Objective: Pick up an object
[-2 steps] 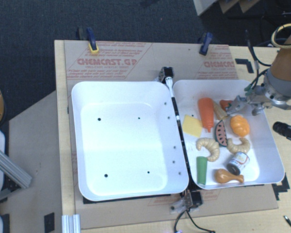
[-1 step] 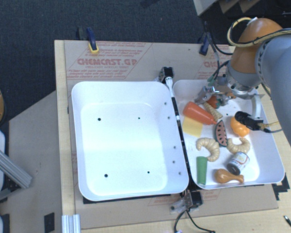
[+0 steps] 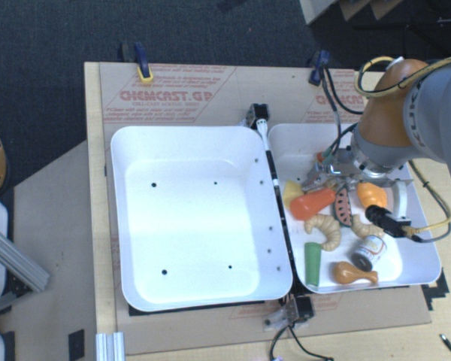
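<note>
Two shallow white plastic bins sit side by side on a brown board. The big left bin (image 3: 135, 201) has only small black dots on its floor. The smaller right bin (image 3: 428, 265) holds all the toys. Going from its left edge, a soft yellow piece (image 3: 292, 192) lies by the wall, with a fat orange carrot-shaped toy (image 3: 312, 203) touching it, and a short green stick (image 3: 313, 264) stands near the front left corner. A pale curly toy (image 3: 327, 232) lies between them. Next comes a curved slice like watermelon (image 3: 343, 207), then a small silver can (image 3: 366, 253) and an orange pear-shaped toy (image 3: 352, 274) by the front edge. A round orange fruit toy (image 3: 373, 195) sits further right. The grey arm with its orange band (image 3: 395, 119) leans over the back of this bin, and the gripper (image 3: 332, 168) is down low, just above the carrot toy. I cannot tell how its pincer stands. No toy looks lifted, so the pick is not done yet. I think the grab and the lift are left.
</note>
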Motion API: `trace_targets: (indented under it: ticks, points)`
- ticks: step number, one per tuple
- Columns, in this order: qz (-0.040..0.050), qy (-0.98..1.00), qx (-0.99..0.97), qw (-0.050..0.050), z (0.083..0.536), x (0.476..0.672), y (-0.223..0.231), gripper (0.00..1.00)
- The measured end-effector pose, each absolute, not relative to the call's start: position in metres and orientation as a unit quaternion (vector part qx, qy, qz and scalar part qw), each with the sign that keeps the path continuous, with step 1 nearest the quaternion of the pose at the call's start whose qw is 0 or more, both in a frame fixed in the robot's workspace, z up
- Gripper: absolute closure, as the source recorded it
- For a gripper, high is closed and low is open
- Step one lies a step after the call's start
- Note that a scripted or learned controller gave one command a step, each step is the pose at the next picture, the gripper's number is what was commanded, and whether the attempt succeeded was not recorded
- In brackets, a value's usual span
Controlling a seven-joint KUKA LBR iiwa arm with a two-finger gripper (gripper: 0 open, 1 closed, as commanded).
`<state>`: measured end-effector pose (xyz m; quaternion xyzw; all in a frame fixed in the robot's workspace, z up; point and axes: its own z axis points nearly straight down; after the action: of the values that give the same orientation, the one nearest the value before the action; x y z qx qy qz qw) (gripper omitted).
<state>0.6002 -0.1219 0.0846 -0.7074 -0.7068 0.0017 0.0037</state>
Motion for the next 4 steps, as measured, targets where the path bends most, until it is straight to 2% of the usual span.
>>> trace_targets:
  ticks: [1,2,3,4]
  points:
    - [0.0001,-0.707,-0.708,0.000,0.095,0.603,-0.123,1.00]
    - [0.0010,-0.707,-0.707,-0.001,0.086,0.615,-0.113,1.00]
    - [-0.0003,-0.706,-0.708,-0.002,0.086,0.618,-0.153,1.00]
    - [0.0000,-0.706,-0.709,-0.004,0.086,0.636,-0.229,1.00]
